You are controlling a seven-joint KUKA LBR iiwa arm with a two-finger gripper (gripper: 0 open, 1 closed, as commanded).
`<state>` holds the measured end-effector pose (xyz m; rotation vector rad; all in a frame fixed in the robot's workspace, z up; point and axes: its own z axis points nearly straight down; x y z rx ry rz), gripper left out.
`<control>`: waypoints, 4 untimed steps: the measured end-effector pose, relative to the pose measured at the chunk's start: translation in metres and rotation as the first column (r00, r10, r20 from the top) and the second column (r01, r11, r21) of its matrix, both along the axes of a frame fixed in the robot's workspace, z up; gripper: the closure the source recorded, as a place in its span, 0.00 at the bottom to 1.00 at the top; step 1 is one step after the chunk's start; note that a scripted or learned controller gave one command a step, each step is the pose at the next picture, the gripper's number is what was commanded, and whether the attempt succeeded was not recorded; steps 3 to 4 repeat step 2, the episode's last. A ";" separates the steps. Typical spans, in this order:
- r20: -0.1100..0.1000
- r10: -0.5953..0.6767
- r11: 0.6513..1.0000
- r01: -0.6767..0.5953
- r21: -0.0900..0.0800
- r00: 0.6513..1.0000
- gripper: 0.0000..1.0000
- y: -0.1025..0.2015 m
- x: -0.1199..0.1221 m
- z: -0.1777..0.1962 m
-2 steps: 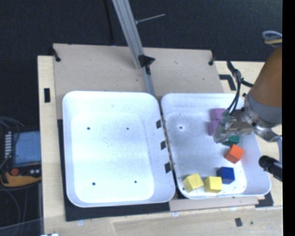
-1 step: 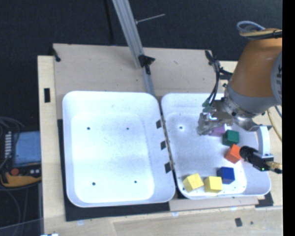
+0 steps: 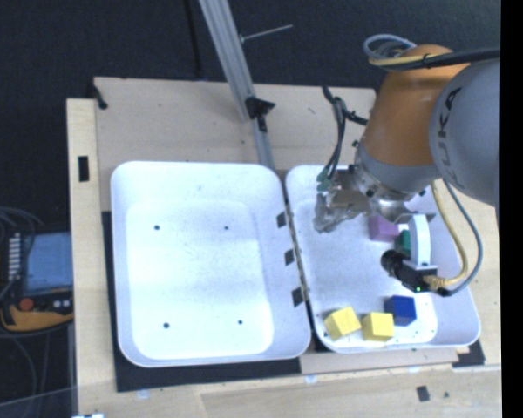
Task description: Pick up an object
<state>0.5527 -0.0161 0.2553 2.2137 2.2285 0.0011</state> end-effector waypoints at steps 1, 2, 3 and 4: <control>0.000 0.000 1.000 0.000 0.000 1.000 1.00 0.046 0.025 -0.017; 0.002 -0.001 1.000 0.001 0.000 1.000 1.00 0.084 0.044 -0.016; 0.002 -0.001 1.000 0.001 0.000 1.000 1.00 0.084 0.044 -0.016; 0.002 -0.001 1.000 0.001 0.000 1.000 1.00 0.084 0.044 -0.016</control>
